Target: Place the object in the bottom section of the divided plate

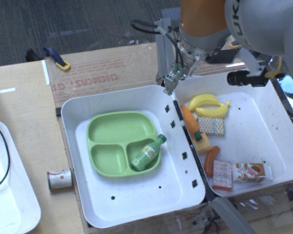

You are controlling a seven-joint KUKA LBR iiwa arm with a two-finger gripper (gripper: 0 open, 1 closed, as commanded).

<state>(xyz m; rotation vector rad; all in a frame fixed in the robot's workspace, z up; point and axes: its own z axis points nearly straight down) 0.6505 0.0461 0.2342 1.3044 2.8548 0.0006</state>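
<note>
The green bottle (148,153) is lying in the divided plate (116,129), in its lower right compartment, neck leaning over the rim. The gripper (170,83) is hovering beyond the plate; its state I cannot tell. The bottle is risking rolling out.

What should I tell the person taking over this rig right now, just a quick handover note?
Gripper: raised over the top of the divider between the two bins, nothing visibly between its fingers.
Green bottle: lying on its side in the lower right section of the green divided plate, left bin.
Right bin: banana, carrot, small packets.
Done: bottle appears placed.
Left: confirm placement, retract arm.
</note>
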